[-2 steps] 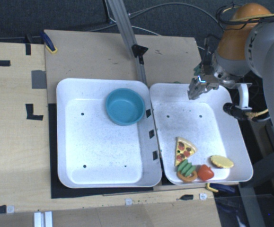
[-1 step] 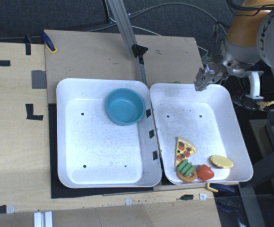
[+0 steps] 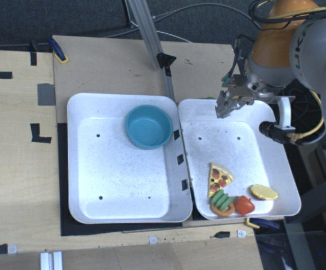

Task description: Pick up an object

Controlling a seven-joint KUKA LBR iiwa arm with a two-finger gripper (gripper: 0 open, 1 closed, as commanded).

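Observation:
My gripper [image 3: 223, 110] hangs over the far edge of the right bin [image 3: 230, 136], its dark fingers pointing down with nothing seen between them. At the near end of that bin lie a pizza slice toy [image 3: 219, 178], a green piece [image 3: 220, 199] on an orange ring, a red tomato-like piece [image 3: 244, 206] and a yellow oval piece [image 3: 263, 192]. All of them are well in front of the gripper. A blue bowl [image 3: 148, 126] stands upright in the far right corner of the left bin [image 3: 112, 173].
A grey metal post [image 3: 149, 32] slants down from the top to the gap between the bins. The arm's orange band [image 3: 286, 21] and grey body fill the upper right. Black cables trail along the right bin's right side.

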